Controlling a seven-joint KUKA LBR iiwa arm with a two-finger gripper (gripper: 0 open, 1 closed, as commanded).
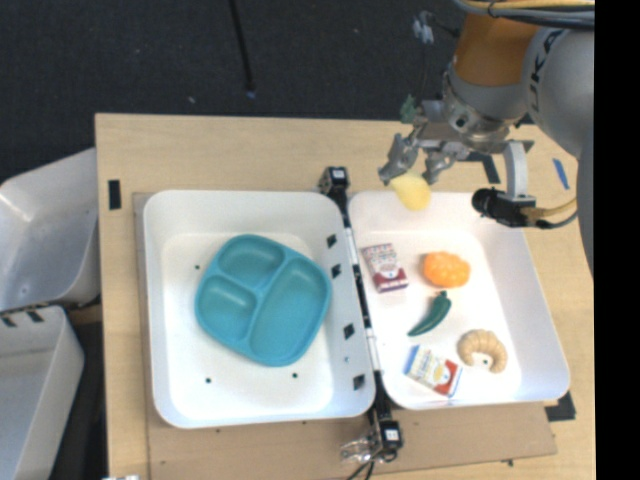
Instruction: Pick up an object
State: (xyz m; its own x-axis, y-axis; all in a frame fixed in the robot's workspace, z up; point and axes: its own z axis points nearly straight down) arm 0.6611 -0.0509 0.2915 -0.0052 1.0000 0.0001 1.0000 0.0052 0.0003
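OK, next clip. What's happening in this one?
A grey and orange robot arm reaches in from the right over the right bin. Its gripper sits at that bin's far corner, right at a pale yellow object just below its fingers; whether it actually grips it is unclear. Further out in that bin lie a small red-and-white packet, an orange piece, a green pepper, a croissant and a small carton. The left bin holds a blue divided plate.

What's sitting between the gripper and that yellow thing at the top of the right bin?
Nothing visible. The gripper is right above the yellow object at the right bin's far-left corner; other items lie nearer the camera.
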